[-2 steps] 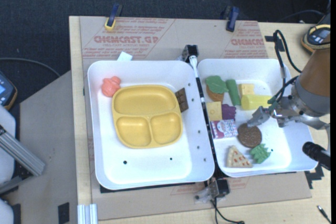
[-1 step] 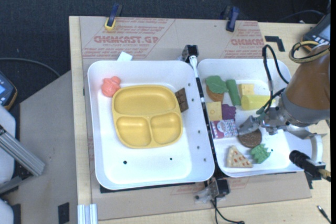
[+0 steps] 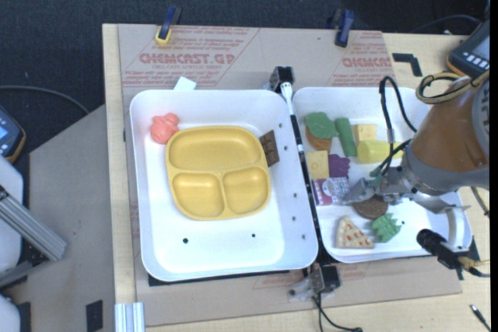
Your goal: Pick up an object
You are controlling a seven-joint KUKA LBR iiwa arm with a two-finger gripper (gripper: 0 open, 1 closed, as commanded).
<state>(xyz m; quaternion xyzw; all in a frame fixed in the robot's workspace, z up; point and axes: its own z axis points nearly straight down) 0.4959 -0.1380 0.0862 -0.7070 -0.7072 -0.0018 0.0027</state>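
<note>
Arm (image 3: 451, 144) comes in from the right, low over the right bin (image 3: 331, 99). The claw (image 3: 372, 190) is down among the toy food, right by the brown round piece (image 3: 371, 207) and a small purple/white packet (image 3: 333, 189); honestly can't tell if it's wide or narrow from this angle, too much clutter. Around it: green broccoli (image 3: 386, 227), pizza slice (image 3: 352, 233), yellow blocks (image 3: 372, 150), green veg (image 3: 319, 124). Left bin (image 3: 148, 190) has a yellow divided plate (image 3: 218, 171) w/ a pink thing (image 3: 164, 127) at its top-left and a brown piece (image 3: 269, 148) on its right side.
</note>
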